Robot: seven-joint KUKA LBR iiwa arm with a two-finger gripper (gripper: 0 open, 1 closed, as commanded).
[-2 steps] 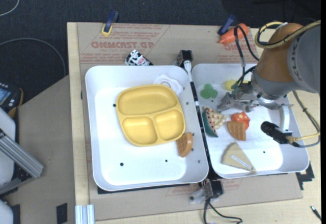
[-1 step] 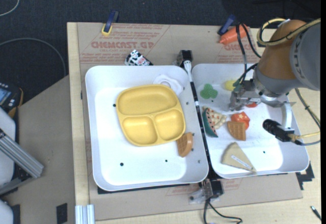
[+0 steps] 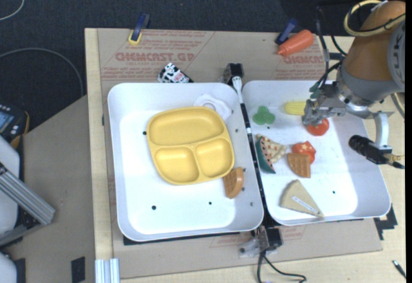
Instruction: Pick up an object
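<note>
My gripper (image 3: pixel 315 116) hangs low in the back of the right bin (image 3: pixel 347 208), right over a small red round item (image 3: pixel 318 127) that peeks out beneath it. Whether it touches that item is not visible. A yellow piece (image 3: pixel 294 107) lies just left of the gripper, and a green leafy piece (image 3: pixel 263 116) lies further left. Nearer the front of this bin are a pizza slice (image 3: pixel 269 150), a red piece (image 3: pixel 304 148), a brown waffle-like piece (image 3: pixel 299 164) and a pale wedge (image 3: pixel 300 200).
The left bin (image 3: pixel 129 166) holds a yellow divided plate (image 3: pixel 190 145), a white lid (image 3: pixel 215 105) and a brown pastry (image 3: pixel 234 182). Outside the bins lie an orange carrot (image 3: pixel 296 42) and a black-and-white toy (image 3: pixel 174 74). A black fitting (image 3: pixel 369 148) juts in at the right.
</note>
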